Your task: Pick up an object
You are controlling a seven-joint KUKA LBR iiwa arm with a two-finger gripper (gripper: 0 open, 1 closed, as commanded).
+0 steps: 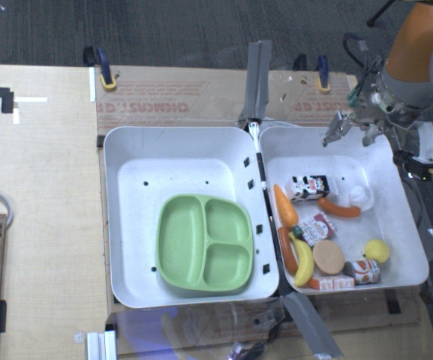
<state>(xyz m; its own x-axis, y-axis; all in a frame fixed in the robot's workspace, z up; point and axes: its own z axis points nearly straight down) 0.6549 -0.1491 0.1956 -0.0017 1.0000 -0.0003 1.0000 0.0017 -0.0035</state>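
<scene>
The claw is hanging open and empty; crowded toys like the banana could be slipping away.

Grey arm with broad orange band above the wrist. Black cables looped beside it. Metallic two-finger gripper, thin silvery fingers, small teal detail on the wrist housing.

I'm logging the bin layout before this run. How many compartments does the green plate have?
3. The green plate lies in the left bin: one long compartment along its left side, two smaller ones on its right, one above the other. Nothing hides any part of it.
</scene>
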